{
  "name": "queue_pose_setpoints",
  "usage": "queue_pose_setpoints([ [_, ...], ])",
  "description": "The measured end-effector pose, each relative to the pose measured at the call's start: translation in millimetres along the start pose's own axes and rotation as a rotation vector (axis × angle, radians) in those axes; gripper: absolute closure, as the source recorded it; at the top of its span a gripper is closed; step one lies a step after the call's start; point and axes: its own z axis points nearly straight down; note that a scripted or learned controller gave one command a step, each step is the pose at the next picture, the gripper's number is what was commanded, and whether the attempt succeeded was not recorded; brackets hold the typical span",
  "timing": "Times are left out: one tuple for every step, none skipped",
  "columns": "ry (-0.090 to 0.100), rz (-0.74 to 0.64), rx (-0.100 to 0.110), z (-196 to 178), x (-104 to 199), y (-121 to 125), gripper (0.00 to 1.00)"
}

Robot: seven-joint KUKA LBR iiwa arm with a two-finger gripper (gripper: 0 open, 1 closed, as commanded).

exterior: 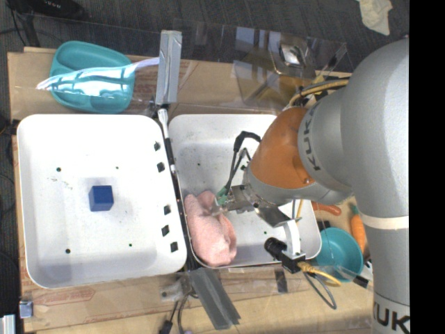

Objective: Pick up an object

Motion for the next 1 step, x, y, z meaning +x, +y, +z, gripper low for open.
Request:
queue_pose_setpoints([
  [0.002,0.120,0.002,-149.7,27.5,84.8,1.00],
])
